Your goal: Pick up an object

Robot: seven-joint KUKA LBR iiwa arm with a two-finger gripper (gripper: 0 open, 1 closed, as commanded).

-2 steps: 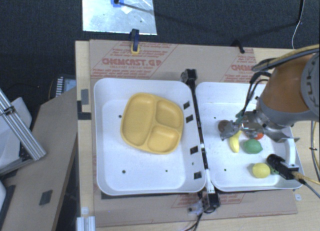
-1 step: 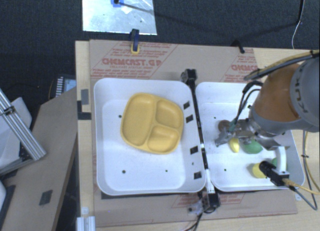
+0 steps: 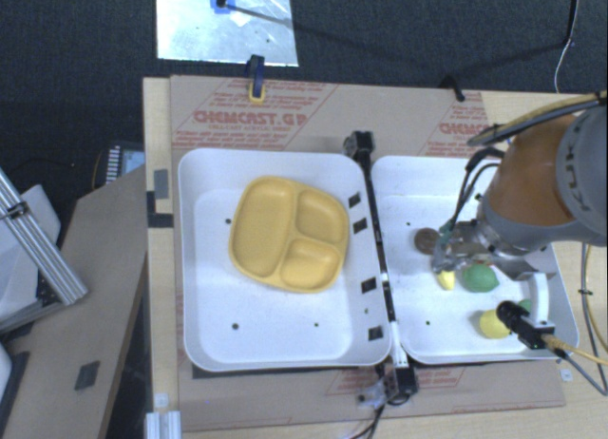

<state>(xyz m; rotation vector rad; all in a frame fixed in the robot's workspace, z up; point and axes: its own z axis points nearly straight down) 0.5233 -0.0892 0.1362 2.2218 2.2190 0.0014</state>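
Note:
In the right bin (image 3: 408, 190), my gripper (image 3: 445, 260) reaches down from the grey arm with the orange band. It hangs just above a small yellow piece (image 3: 446, 281). A brown round object (image 3: 425, 238) lies close to its left. A green lump (image 3: 479, 277) sits just to its right. A larger yellow object (image 3: 492, 324) rests near the bin's front right corner. The wrist hides part of the bin floor behind the gripper.
The left bin (image 3: 214, 333) holds a yellow divided plate (image 3: 288, 233) near its middle. A black hinge strip (image 3: 373, 247) runs between the two bins. Cardboard lies under both bins, and a metal sheet (image 3: 226, 9) lies beyond it at the back.

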